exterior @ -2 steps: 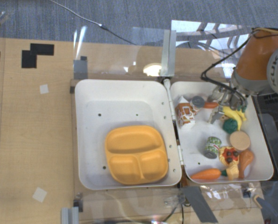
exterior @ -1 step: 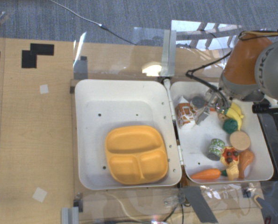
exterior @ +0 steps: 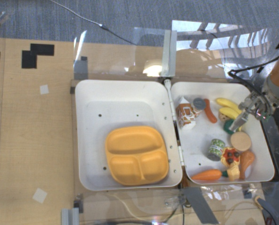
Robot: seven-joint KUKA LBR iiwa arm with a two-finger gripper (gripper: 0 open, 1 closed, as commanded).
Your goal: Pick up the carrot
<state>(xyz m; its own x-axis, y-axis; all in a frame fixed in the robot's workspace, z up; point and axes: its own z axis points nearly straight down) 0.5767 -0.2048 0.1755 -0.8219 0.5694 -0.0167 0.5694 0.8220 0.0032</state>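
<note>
Nearest the camera, along the near wall of the right bin (exterior: 266, 172), lies the carrot (exterior: 207, 175), orange with a green tip, well below and to the left of the end effector (exterior: 242, 118). The end effector sits low over the far right of that bin, beside the bananas (exterior: 228, 108); whether it is open or closed cannot be told, and nothing is seen gripped.

By size, then: the bench (exterior: 31, 139) carries both bins. The left bin (exterior: 87, 125) lies far to the left of the end effector and holds a yellow tray (exterior: 137, 154). The right bin is crowded. Left of the end effector are a carton (exterior: 186, 115) and a sausage (exterior: 210, 111); just below it a tan disc (exterior: 240, 141); further below, a drumstick (exterior: 246, 161), a can (exterior: 216, 148) and a pizza slice (exterior: 230, 156).

Risks, as judged: the carrot rests close against the bin wall, so a finger may strike the rim or find no room on that side. Its tip touches or nearly touches the pizza slice, so a closing grasp could catch or shove that neighbour. The tapered body may slip out of a grip placed off-centre.
</note>
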